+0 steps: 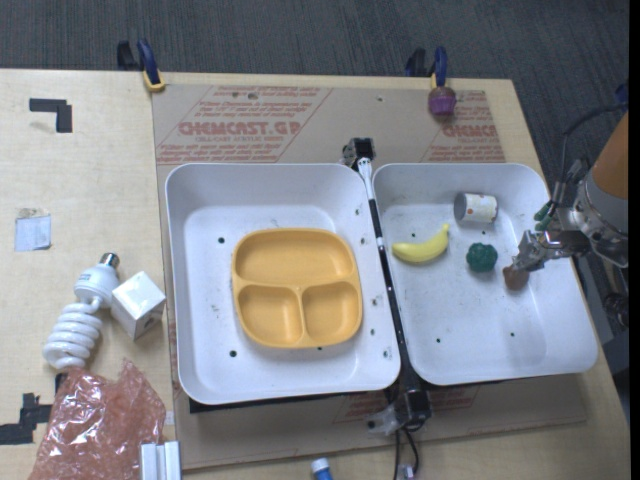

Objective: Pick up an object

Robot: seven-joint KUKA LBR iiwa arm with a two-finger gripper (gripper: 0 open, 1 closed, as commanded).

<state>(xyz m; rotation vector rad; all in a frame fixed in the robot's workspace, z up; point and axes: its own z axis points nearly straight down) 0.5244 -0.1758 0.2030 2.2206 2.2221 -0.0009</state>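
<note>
Over the right bin (560, 353), near its right wall, the gripper (522, 266) hangs low, fingertips at a small brownish lump (516, 278); whether the claw is open, closed or gripping it, I cannot tell. Nothing looks lifted yet, so the pick seems not yet done. Just left of it lie a knobbly green ball (482, 257), a smooth curved yellow banana (421, 247) and a small white cylinder (476, 207) on its side. Left bin (195, 268): a matte yellow three-compartment tray (296, 287), rounded corners.
</note>
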